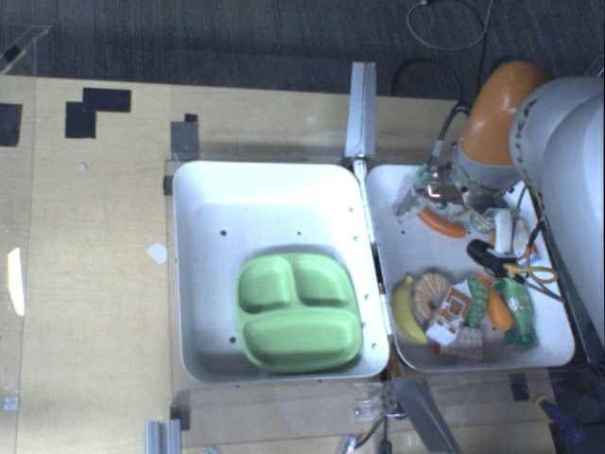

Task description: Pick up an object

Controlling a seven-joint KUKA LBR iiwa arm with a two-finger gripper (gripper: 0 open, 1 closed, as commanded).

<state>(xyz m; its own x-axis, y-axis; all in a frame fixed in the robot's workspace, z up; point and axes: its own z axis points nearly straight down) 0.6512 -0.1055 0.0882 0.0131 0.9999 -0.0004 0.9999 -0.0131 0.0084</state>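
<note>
My gripper (427,195) hangs low over the back of the right bin (397,253), near its upper left corner. Just in front of it, on the bin floor, lies an orange-red sausage-shaped toy (440,222), close to the gripper or touching it. Nothing can be seen held. Along the front of this bin lie a yellow banana (406,312), a brown bagel (433,291), a white and orange packet (452,315), an orange carrot (493,310) and a green bottle (518,312).
The left bin (236,206) holds a green divided plate (298,310) in its front half. A metal post (360,112) stands at the back between the two bins. The grey and orange arm (529,121) covers the right bin's back right corner.
</note>
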